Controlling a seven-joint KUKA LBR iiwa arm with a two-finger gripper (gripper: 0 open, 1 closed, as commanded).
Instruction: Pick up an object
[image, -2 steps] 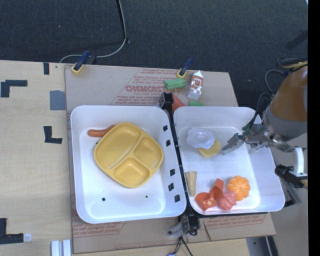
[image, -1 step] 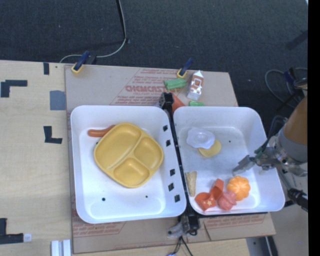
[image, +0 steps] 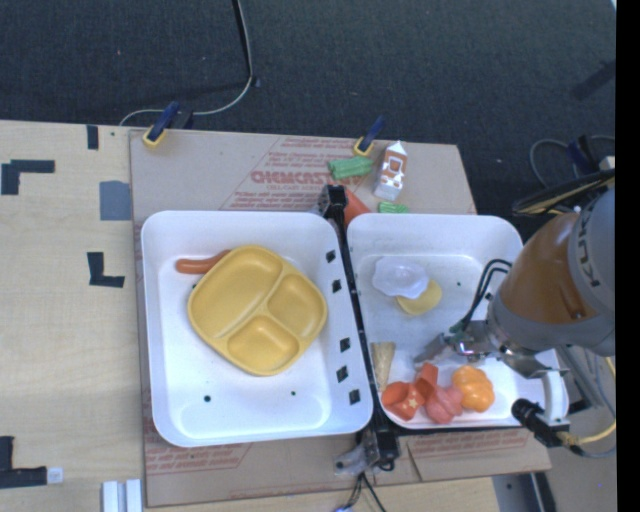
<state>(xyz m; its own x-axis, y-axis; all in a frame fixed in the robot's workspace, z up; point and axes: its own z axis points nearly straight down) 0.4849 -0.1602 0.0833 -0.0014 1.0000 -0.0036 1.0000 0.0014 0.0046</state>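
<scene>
The gripper (image: 447, 346) is hovering low in the right bin (image: 500, 232), just above the orange toy (image: 473, 388); whether it is open cannot be told. Judging by this, the approach is under way, and next comes a descent and close.

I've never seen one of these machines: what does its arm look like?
The arm is thick and rounded, grey with a broad orange band above the wrist. A thin black cable loops beside it. The gripper at its tip is small, grey and metallic.

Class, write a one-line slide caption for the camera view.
Gripper poised over toy food in the right bin; yellow tray in the left.
</scene>
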